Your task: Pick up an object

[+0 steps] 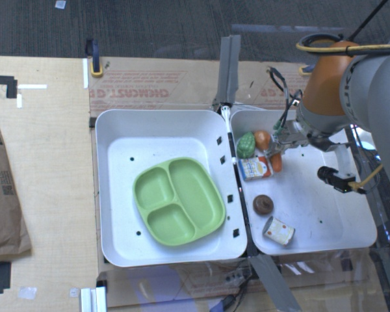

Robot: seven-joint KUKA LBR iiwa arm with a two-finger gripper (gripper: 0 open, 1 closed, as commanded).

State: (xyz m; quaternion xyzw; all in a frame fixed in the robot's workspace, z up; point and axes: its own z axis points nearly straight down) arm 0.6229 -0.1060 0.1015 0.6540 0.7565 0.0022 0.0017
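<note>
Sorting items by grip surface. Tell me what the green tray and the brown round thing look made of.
Green tray: likely molded plastic, matte, with smooth rounded compartment walls and uniform colour. Brown round thing: unclear, perhaps plastic or rubber toy food; too small to judge finish.

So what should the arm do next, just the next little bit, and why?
Probably ease the tool down a little and toward the orange ball. It sits over the right bin's upper left corner, beside a tight cluster: a green item, the ball and a carton. A small approach seems safer than a lunge there.
</note>
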